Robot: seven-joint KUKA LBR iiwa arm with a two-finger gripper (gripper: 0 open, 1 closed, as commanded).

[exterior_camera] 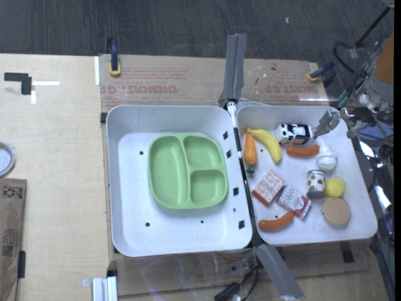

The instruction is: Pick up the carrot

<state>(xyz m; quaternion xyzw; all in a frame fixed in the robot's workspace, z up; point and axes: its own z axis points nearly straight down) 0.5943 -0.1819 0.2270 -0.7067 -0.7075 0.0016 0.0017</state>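
Observation:
The carrot (250, 148) is orange with a green end and lies lengthwise along the left wall of the right bin (363, 231), just beside a banana (266, 142). My gripper (338, 124) hangs over the bin's far right corner, well to the right of the carrot. Its two fingers are spread apart, open, with nothing between them.
The right bin also holds a black-and-white cow toy (294, 131), two sausages (302, 150) (276, 221), a white ball (326, 162), a small can (316, 182), a lemon (335, 187), a round cookie (336, 211) and two snack boxes (268, 187). A green divided plate (187, 170) lies in the left bin (125, 199).

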